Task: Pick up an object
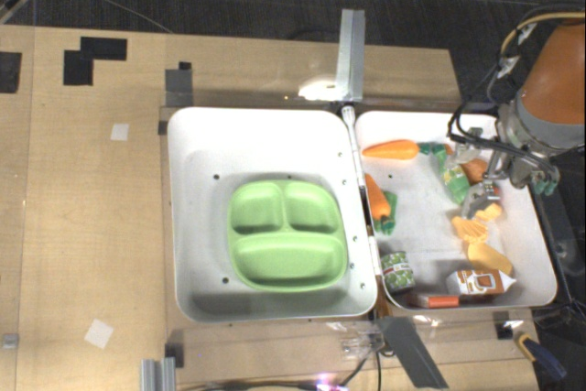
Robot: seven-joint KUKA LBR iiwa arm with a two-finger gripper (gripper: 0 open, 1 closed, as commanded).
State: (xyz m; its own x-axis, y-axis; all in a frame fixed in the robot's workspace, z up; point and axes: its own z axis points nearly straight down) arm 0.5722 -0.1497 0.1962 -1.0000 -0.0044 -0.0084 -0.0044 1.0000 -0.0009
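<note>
I have the claw [485,193] low in the right bin [430,224], reaching in from the right side under the grey wrist and orange band, and I cannot tell from this slanted view whether it is apart or together. Just below it lie yellow wedge pieces [481,229], very near its tip; whether they touch it I cannot say. Just to its left sits a green leafy item [455,181], and further left a whole carrot [392,149] rests near the bin's upper wall. Well to the left, against the divider, a second carrot [376,200] lies lengthwise. Below and left of the claw stands a small green can [397,271], and further below, a brown and white carton [481,282] lies on its side. Far left, in the other bin [197,151], is a green divided plate [287,234]. Both bins sit on the table [82,224].
</note>
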